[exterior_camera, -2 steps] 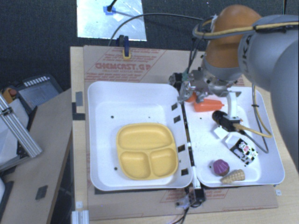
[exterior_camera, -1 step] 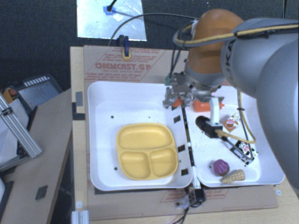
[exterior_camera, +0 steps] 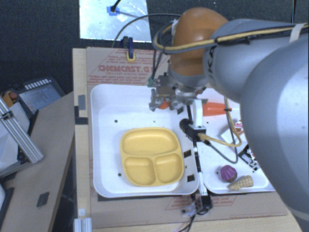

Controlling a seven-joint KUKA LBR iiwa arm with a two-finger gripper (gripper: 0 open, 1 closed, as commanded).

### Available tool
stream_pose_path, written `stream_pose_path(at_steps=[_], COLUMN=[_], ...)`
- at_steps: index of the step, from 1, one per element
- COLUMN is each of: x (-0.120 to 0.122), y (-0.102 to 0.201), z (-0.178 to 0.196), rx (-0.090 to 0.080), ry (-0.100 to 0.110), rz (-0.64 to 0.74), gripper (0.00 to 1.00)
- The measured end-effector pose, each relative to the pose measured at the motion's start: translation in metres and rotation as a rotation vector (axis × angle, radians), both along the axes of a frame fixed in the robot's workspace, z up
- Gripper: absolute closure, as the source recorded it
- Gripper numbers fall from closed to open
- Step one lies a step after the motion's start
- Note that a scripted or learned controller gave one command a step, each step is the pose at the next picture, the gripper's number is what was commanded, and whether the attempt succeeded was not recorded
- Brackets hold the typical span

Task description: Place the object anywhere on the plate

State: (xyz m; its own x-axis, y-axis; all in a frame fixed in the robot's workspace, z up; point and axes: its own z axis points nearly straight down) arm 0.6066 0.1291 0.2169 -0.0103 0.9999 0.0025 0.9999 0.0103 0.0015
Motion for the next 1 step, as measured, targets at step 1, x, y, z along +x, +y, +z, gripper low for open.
stream_pose_path(at_steps=[1], x=[0.0001], y=[-0.0038], z=[0.0001], rx=[-0.002], ry=[0.001], rz=[-0.006], gripper=[0.00])
